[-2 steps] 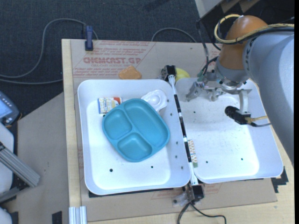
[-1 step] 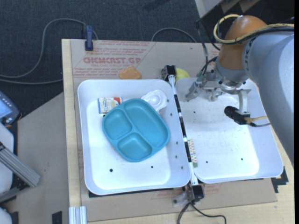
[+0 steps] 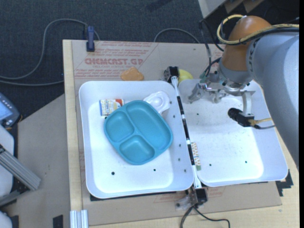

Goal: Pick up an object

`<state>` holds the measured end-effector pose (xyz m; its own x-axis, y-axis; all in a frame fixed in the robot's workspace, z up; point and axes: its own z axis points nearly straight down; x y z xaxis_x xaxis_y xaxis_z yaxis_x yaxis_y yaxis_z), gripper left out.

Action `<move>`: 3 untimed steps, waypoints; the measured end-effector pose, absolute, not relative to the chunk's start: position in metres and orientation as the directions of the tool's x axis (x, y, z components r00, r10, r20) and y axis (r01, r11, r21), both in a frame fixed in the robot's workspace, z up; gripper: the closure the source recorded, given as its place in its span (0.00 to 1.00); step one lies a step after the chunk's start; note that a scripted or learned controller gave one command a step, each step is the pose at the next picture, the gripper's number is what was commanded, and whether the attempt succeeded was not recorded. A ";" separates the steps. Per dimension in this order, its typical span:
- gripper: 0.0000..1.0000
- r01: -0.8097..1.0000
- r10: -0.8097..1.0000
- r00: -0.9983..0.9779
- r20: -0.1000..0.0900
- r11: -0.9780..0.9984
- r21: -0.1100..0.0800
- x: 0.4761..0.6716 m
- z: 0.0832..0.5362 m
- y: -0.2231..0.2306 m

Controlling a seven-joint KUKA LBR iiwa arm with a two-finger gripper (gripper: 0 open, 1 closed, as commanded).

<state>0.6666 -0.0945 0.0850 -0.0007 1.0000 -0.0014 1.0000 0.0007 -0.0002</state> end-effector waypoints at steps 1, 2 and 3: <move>0.00 1.000 1.000 0.001 -0.002 -0.001 0.002 0.667 0.085 -0.108; 0.00 1.000 1.000 -0.001 -0.001 0.001 -0.002 0.660 0.085 -0.097; 0.00 1.000 1.000 -0.001 -0.001 0.001 0.003 0.667 0.085 -0.095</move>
